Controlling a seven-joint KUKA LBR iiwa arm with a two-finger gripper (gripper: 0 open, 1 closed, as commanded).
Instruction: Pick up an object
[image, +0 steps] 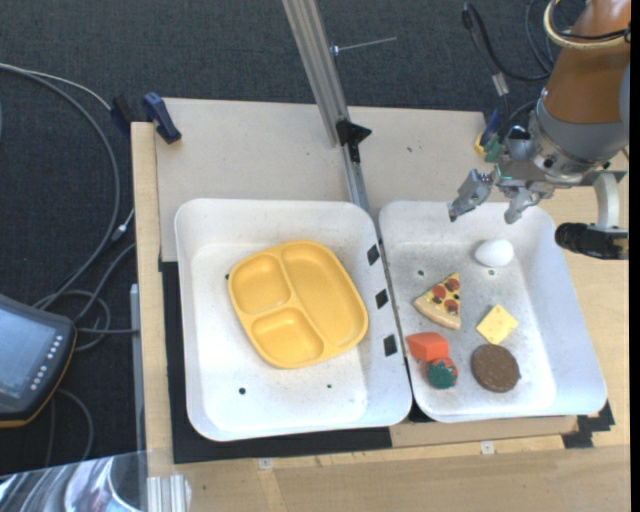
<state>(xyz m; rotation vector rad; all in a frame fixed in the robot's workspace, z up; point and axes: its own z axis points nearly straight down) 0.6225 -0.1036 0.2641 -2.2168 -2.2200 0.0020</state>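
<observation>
- Gripper (492, 203) poised over the far edge of the right bin (570, 330), fingers (466, 198) spread apart, nothing between them.
- Nearest object: white egg (493, 252), smooth, oval, pale against the bin floor; just below the gripper, not touching the fingers.
- Pizza slice (441, 300) near the bin's middle: triangular toy, yellow with red spots and a tan crust edge, lying flat.
- Yellow cheese block (497, 324) to the right of the pizza slice, small, squarish, tilted on a corner.
- Brown cookie (495, 368) toward the near edge, round, dark, flat.
- Red block (428, 346) near the left wall of the right bin; just beside it, a small red-and-green piece (442, 373), perhaps a strawberry, too small to tell.
- Left bin (200, 400) holding a yellow divided plate (296, 302), three compartments, set at a slant.
- Both bins side by side on the table (250, 150); arm's orange band (590, 75) at upper right.
</observation>
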